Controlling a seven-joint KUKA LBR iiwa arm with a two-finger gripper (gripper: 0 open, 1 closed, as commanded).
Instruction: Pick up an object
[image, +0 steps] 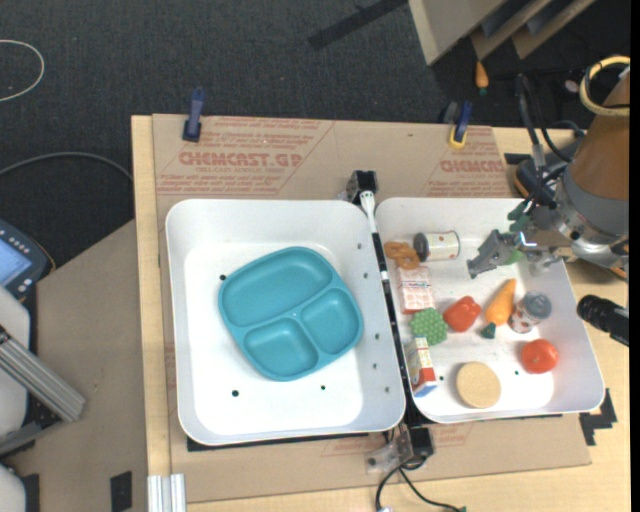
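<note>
Grey fingers of the pincer (497, 250) hang spread open over the right bin (575, 395) with nothing between them. Just below it lies a carrot (500, 301) (tilted); a small can (437, 245) sits to its left, and 2 tomatoes (462, 314) lie lower still.

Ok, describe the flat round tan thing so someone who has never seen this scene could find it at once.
Start at the right-hand white bin, the one crowded with small toy foods. Go to its near edge, where the tan disc lies left of the red tomato. It is the only flat, pale brown, round piece there; its neighbours are red, orange or green.
</note>
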